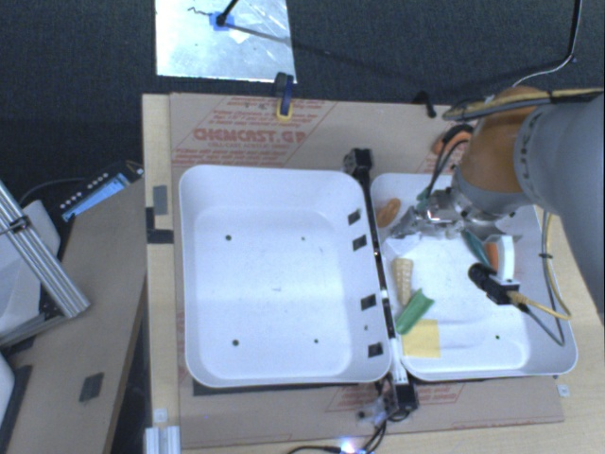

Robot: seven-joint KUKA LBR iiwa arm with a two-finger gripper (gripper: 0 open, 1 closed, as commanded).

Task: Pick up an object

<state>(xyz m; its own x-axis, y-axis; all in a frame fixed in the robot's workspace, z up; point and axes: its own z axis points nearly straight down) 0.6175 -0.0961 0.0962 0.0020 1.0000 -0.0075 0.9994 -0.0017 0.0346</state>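
My gripper [414, 223] hangs low over the back left part of the right bin [492, 356], with the grey arm coming in from the right. Just left of it, near the bin's back left corner, lies a small orange-brown piece [388, 212]. A tan cone [404, 274] rests in front of the gripper, close to the bin's left wall. Further forward lie a green piece [413, 312] and a yellow square [422, 339]. A teal and orange object [480, 247] lies under the wrist, partly hidden by it.
The left bin [274, 282] stands beside the right one, with a black divider with clips [373, 253] between them. Both bins sit on a cardboard sheet [246, 130]. A yellow and blue clamp [284, 97] stands at the back edge.
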